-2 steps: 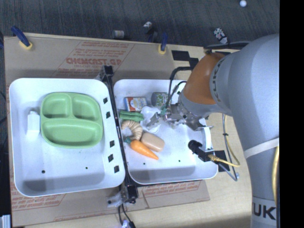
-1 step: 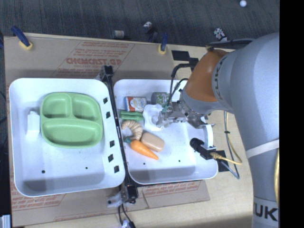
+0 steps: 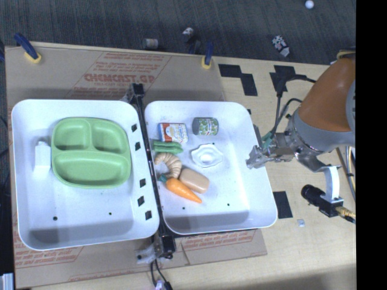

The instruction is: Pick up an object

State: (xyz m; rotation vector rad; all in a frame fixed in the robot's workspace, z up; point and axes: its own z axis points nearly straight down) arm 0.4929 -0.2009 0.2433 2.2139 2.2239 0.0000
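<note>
Gripper [image 3: 256, 157] — at right bin's [image 3: 261, 192] rim

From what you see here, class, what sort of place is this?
Probably a robotics lab bench: a robot arm reaches toward two white bins, one holding toy food such as a carrot, on clamped cardboard.

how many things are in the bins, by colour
green: 3 — divided plate, can, bean pod
orange: 2 — carrot, carton
white: 2 — bottle, cup
tan: 2 — pastry, block
total: 9
</note>
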